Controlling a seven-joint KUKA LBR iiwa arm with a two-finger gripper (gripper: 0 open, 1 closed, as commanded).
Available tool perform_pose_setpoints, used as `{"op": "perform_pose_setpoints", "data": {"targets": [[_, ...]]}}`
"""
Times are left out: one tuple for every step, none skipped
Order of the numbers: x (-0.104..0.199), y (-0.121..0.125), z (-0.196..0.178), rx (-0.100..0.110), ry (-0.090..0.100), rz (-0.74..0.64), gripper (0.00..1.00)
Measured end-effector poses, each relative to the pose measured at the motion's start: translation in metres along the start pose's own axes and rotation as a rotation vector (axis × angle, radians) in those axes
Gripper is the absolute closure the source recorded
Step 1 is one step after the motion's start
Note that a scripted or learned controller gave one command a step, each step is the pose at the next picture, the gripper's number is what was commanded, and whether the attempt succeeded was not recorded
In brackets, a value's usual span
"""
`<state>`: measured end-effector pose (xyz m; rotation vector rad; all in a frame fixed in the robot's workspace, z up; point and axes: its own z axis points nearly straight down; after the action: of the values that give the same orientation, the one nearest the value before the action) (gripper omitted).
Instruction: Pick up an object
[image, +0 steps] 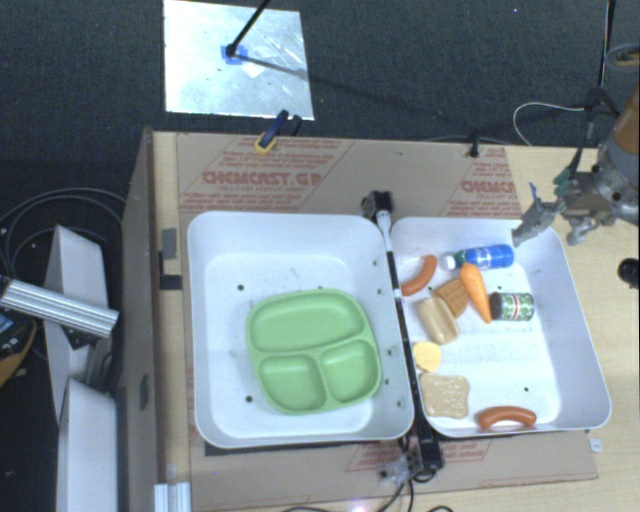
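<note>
White plastic bins sit side by side on the worktop; the toy food lies untouched in the right bin. The hand hovers at that bin's far right corner, fingers spread, holding nothing. Nearest is the blue-capped bottle. Picking remains undone.

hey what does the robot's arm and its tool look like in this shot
At the view's right edge, the arm is grey metal with an orange band at the top corner. Its tool has two pale grey fingers on a dark body with small teal-green parts. A thin pale cable loops behind it.
</note>
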<state>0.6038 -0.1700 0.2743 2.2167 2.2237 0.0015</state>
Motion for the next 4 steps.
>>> {"op": "perform_pose_setpoints", "data": {"targets": [[0.041, 0.017, 0.138, 0.004, 0.002, -0.001, 0.0], [0.079, -0.021, 0.19, 0.001, 0.001, 0.0, 0.0], [0.085, -0.042, 0.19, 0.001, 0.001, 0.002, 0.0], [0.085, -0.041, 0.18, 0.0, 0.001, 0.002, 1.0]]}}
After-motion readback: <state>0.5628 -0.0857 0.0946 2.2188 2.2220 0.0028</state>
